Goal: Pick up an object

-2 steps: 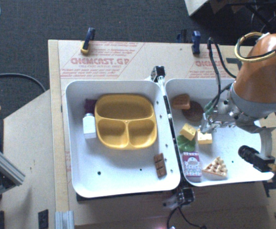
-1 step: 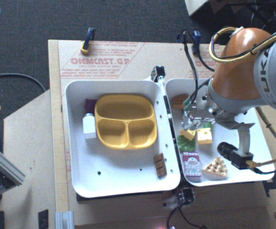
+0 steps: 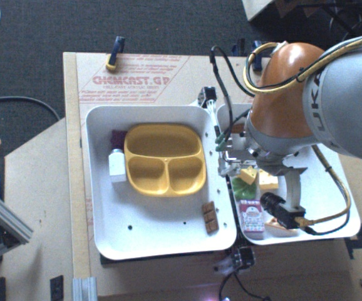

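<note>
The arm reaches in from the right, and its orange wrist band (image 3: 287, 89) hangs over the right bin (image 3: 347, 221). My gripper (image 3: 242, 168) points down at the left side of that bin, right over a yellow block (image 3: 250, 175) and a green item (image 3: 243, 189). A red and white box (image 3: 251, 218) lies near the bin's front left corner. The arm hides much of the right bin's contents.
The left bin (image 3: 99, 168) holds a yellow divided plate (image 3: 165, 158), a small white bottle (image 3: 117, 164), a dark red item (image 3: 118, 137) and a brown chocolate bar (image 3: 210, 217). A cable (image 3: 331, 215) loops over the right bin's front. A yellow and blue clamp (image 3: 114, 54) lies on the cardboard behind.
</note>
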`<state>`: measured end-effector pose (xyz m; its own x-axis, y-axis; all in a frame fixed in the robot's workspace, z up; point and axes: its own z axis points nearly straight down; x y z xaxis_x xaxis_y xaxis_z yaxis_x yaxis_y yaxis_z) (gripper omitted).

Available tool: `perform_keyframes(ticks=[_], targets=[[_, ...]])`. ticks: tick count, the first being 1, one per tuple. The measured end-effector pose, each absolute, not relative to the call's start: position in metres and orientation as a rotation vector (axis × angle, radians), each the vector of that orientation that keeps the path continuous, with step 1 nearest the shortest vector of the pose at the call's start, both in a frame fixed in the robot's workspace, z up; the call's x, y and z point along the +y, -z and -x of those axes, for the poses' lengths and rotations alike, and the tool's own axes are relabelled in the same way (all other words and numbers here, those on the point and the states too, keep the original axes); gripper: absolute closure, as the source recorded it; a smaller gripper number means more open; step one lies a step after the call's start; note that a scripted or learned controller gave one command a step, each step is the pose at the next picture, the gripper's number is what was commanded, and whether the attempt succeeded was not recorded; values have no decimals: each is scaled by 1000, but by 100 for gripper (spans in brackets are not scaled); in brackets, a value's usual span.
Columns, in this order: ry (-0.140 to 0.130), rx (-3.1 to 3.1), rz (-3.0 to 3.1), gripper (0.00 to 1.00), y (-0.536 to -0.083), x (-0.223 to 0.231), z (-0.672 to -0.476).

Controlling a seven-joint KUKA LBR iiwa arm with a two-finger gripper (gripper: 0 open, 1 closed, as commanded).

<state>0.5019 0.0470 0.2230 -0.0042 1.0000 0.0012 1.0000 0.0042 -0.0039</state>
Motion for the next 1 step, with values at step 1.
perform_keyframes(ticks=[1], targets=[[1,-2224,2219,100,-227,59,-500]])
